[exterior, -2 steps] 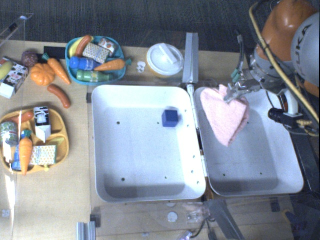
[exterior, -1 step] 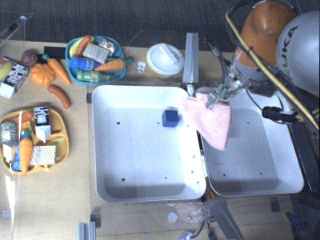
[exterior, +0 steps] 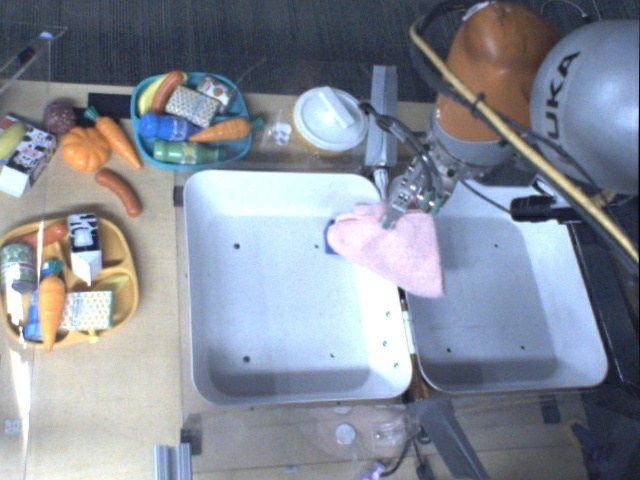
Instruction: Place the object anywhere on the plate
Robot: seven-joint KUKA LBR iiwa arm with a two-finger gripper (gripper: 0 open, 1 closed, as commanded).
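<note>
A: How much room is there around the end effector (exterior: 400,208)?

B: It hangs over the seam where the left bin (exterior: 250,368) and right bin (exterior: 520,358) meet, near their far rims. The left bin's floor spreads wide and bare below and to its left; the right bin's floor lies open to its right.

A: And the containers on the counter (exterior: 150,418)?

B: Far to its left, a blue bowl (exterior: 150,153) and a yellow tray (exterior: 125,268) both hold toy food and small boxes. A white lidded tub (exterior: 330,118) stands just beyond it.

A: Where is the object?

B: The pink cloth (exterior: 395,253) hangs directly beneath it, draped across the seam, its top corner pinched between the closed fingers. Something small and blue peeks out at the cloth's left edge; I cannot tell what.
</note>
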